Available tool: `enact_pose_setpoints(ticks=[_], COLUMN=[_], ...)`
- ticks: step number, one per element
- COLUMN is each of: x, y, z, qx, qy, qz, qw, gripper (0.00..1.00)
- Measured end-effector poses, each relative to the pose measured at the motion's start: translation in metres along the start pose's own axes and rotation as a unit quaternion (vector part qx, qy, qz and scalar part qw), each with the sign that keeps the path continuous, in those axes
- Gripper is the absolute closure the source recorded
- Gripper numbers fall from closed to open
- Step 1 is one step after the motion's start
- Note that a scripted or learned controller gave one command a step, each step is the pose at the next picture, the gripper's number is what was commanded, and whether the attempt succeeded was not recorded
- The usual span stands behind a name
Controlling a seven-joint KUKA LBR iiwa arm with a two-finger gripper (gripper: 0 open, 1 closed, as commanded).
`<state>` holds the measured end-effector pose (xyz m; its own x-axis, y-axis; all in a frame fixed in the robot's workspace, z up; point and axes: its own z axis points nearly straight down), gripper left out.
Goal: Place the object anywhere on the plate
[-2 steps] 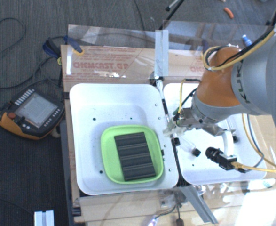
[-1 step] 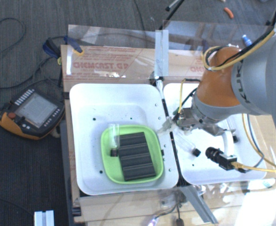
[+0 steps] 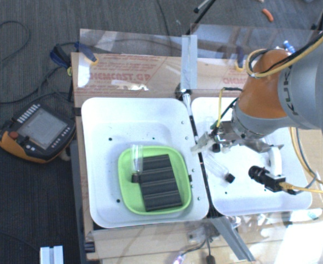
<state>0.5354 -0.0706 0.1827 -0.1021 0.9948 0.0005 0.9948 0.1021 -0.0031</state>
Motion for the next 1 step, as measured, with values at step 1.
enact_pose_setpoints(ticks=[1], x=[-0.0426], y=[0.0209], z=[0.0063], qx=[-0.001], qy=[-0.001], qz=[-0.023], qw=[0.9997], gripper=[0.00])
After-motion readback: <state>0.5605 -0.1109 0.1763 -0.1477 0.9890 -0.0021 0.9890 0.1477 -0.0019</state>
